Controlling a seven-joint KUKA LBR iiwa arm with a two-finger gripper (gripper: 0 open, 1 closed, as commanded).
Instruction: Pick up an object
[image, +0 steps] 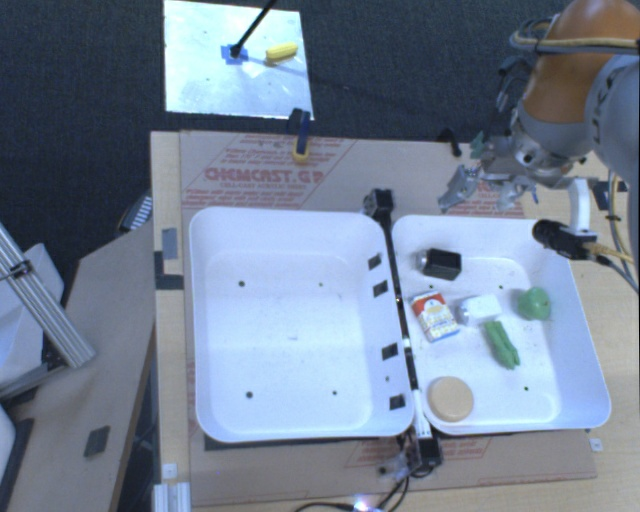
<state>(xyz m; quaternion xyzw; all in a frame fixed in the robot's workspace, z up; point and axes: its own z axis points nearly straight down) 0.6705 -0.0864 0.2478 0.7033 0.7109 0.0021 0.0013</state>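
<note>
The right bin (575, 352) holds several objects: a black block (440, 263), a red and white box (435, 316), a small white piece (480, 307), a green round piece (535, 303), a green elongated toy (502, 344) and a tan disc (450, 398). My gripper (484, 188) hangs above the bench just behind the right bin's far rim, well above the black block. Its fingers are spread apart and hold nothing.
The left bin (290, 320) sits beside the right one, joined by a black clipped divider (392, 300). A metal plate (238, 58) with a yellow object lies at the back left. A black cable fitting (560, 238) overhangs the right bin's far right rim.
</note>
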